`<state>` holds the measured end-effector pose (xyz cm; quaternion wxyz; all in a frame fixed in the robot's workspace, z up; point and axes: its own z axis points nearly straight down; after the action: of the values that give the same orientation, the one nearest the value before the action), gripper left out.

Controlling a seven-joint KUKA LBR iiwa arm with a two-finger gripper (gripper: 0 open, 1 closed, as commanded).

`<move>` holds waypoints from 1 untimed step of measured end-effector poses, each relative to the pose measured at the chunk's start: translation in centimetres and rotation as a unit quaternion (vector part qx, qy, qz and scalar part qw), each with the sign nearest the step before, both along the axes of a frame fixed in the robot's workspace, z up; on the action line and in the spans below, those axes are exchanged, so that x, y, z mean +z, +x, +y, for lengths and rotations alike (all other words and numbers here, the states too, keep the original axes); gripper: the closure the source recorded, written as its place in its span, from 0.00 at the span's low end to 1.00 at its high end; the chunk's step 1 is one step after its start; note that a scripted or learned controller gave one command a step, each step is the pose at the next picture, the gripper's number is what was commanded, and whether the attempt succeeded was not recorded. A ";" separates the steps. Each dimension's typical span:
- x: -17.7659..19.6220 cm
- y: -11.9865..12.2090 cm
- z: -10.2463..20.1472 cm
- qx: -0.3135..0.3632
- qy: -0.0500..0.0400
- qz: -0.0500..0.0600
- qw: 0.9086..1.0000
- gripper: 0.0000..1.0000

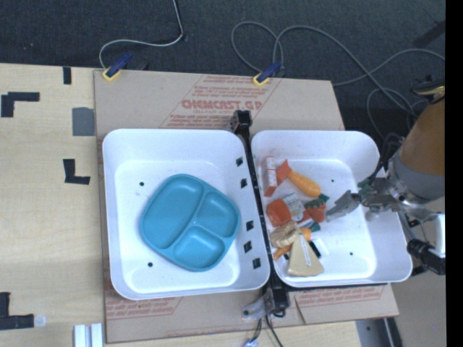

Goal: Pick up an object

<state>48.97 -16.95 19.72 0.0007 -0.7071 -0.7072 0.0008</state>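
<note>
Here, two shallow white bins are seen side by side on a brown cardboard sheet (pixel 217 100) laid over the bench. The left bin (pixel 119 150) is occupied by a blue compartment plate (pixel 189 221), which lies flat near its middle, tilted slightly in plan. The right bin (pixel 362 147) is reached into from three o'clock by the grey arm (pixel 423 157). The gripper (pixel 340 203) is held low over the bin's floor, at about three o'clock from the pile of objects; whether it is spread or pressed together cannot be told, and nothing is seen to be pinched by it.

The pile is gathered toward the nine o'clock side of the right bin. An orange carrot-like piece (pixel 304 184) lies at the pile's twelve o'clock, with a small red-and-white item (pixel 270 172) just beside it at ten o'clock. A red-orange piece (pixel 278 211) sits in the middle, and a pale wedge (pixel 305 260) lies at six o'clock. Blue and yellow clips (pixel 269 72) are seen on the cardboard's far edge.
</note>
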 end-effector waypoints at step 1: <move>-10.5 5.4 5.8 0.000 -0.001 -0.001 1.000 0.00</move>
<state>54.39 -11.13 9.25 -0.0004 -0.7073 -0.7069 0.0008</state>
